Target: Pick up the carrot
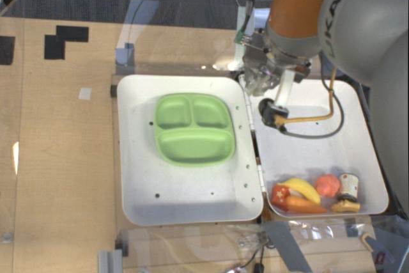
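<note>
Hanging high over the top of the right bin, the jaws sit under the orange wrist, and I cannot tell if they are wide or narrow. They hold nothing I can see. The carrot lies far away, at the bottom of that bin, just under a banana and near a pink ball. The pick looks not yet begun. Next, the arm likely must move toward the bottom of the frame and go down over the carrot. A green plate rests in the left bin.

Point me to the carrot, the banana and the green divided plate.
carrot (305, 204): camera view, middle of its orange body.
banana (300, 189): camera view, middle of the yellow curve.
green divided plate (193, 146): camera view, floor of its large front compartment.
</note>
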`<state>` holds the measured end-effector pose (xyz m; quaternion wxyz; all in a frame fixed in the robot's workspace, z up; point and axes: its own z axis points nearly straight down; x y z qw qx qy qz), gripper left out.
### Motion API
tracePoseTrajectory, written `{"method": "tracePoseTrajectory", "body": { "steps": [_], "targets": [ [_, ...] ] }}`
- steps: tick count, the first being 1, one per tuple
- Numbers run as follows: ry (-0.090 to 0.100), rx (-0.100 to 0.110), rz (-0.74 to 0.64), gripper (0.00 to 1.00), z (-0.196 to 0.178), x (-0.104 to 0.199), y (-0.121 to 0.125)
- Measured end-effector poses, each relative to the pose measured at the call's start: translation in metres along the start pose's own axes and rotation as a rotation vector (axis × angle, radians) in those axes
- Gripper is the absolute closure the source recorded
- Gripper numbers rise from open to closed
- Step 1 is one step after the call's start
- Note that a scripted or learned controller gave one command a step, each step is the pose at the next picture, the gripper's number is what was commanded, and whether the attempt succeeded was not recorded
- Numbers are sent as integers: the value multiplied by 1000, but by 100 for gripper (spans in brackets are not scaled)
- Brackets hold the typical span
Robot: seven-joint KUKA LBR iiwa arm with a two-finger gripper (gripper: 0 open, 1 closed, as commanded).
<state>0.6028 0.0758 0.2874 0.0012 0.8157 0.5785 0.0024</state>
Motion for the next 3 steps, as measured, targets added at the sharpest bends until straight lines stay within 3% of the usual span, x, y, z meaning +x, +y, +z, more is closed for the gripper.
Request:
{"method": "tracePoseTrajectory", "body": {
  "steps": [1,2,3],
  "targets": [
    [-2,4,283,100,84,46,-53],
    [-1,4,283,0,84,46,-52],
    [-1,5,132,0,82,17,-127]
  ]
}}
